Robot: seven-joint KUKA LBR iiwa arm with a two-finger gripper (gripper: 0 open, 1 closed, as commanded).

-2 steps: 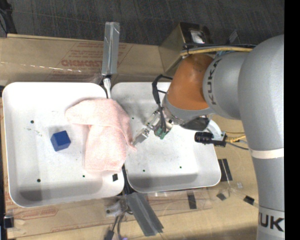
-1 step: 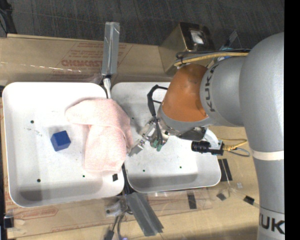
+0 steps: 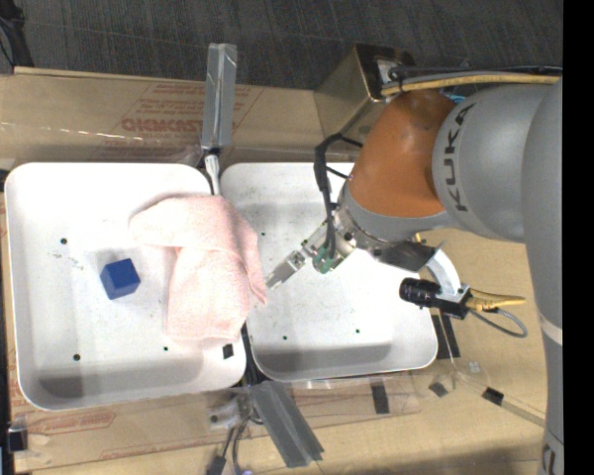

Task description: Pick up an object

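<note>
We see the grey arm (image 3: 495, 137) with its orange band filling the upper right of the frame, reaching down and left over the right bin (image 3: 376, 359). The left bin (image 3: 40, 265) sits beside it at left of centre. A pink towel (image 3: 203, 265) lies crumpled in the left bin's right half, its long axis running roughly top to bottom of the frame, its right edge draped over the rims where the bins meet. The gripper (image 3: 277, 273) hangs just right of the towel's edge; we cannot tell how its jaws stand. A small blue cube (image 3: 120, 277) rests left of the towel, apart from it.
</note>
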